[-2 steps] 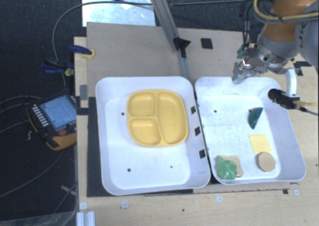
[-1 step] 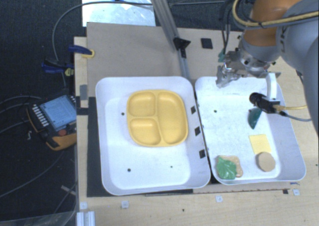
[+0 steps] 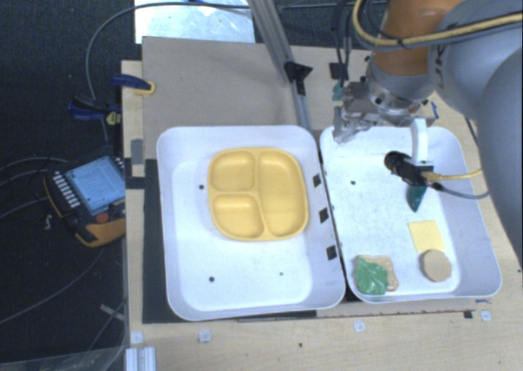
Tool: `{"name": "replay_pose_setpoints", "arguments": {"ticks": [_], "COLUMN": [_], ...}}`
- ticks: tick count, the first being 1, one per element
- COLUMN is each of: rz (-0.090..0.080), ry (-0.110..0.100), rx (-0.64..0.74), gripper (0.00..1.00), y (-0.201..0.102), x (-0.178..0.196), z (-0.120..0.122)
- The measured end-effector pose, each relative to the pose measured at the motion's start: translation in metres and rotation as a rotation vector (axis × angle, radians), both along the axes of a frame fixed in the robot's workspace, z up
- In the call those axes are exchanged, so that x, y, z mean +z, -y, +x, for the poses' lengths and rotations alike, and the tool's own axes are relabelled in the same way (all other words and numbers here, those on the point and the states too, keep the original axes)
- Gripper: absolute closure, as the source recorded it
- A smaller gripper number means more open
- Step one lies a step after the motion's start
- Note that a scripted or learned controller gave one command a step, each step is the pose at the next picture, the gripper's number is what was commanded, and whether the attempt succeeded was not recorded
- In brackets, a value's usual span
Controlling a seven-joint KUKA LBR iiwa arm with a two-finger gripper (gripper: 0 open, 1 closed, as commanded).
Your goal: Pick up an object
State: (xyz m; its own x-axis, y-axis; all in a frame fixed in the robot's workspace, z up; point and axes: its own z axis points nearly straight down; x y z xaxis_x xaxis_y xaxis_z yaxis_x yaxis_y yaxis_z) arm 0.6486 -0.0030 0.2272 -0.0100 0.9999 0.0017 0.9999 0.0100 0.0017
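Note:
My gripper (image 3: 350,127) hangs over the far left corner of the right bin (image 3: 359,222), under the orange band of the arm. Nothing shows in it. Loose objects lie in the right bin, well away from it. A small teal piece (image 3: 417,195) lies at mid right. Toward the near edge are a flat yellow square (image 3: 426,236), a round tan disc (image 3: 435,265) and a green lump on a tan slice (image 3: 374,274). A yellow divided plate (image 3: 258,194) sits in the left bin (image 3: 188,263).
A black fitting with a yellow cable (image 3: 406,167) hangs off the arm over the right bin. A slanted metal pole (image 3: 274,26) crosses behind the bins. A handheld device (image 3: 90,189) and clamps lie off the bench at left.

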Motion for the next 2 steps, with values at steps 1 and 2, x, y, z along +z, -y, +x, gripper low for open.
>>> {"name": "replay_pose_setpoints", "arguments": {"ticks": [1,2], "rz": [0.000,0.001], "ry": [-0.002,0.000], "rx": [0.000,0.000], "gripper": [1.00,1.00], "y": [-0.047,-0.091], "x": [-0.003,-0.003], "z": [-0.012,-0.014]}}
